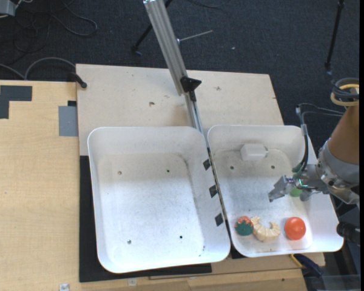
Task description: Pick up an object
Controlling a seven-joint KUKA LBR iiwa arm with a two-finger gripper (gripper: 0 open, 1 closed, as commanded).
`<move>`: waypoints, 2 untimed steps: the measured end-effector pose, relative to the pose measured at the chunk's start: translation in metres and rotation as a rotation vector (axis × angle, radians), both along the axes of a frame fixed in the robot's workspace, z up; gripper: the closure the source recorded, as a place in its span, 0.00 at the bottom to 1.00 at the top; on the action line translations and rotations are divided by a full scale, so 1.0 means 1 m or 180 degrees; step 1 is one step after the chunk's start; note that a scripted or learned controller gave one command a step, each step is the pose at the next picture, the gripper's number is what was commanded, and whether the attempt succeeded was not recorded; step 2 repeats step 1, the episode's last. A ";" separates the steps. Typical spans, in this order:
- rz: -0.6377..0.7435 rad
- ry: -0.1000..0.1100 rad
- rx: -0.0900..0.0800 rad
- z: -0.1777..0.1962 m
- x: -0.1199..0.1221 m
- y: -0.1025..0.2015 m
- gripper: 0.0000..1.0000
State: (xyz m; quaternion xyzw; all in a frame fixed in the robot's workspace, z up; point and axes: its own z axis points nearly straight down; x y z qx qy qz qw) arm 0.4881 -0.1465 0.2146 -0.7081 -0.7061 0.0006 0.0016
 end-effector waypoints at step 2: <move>0.0005 0.0020 0.0005 -0.062 0.002 -0.005 0.00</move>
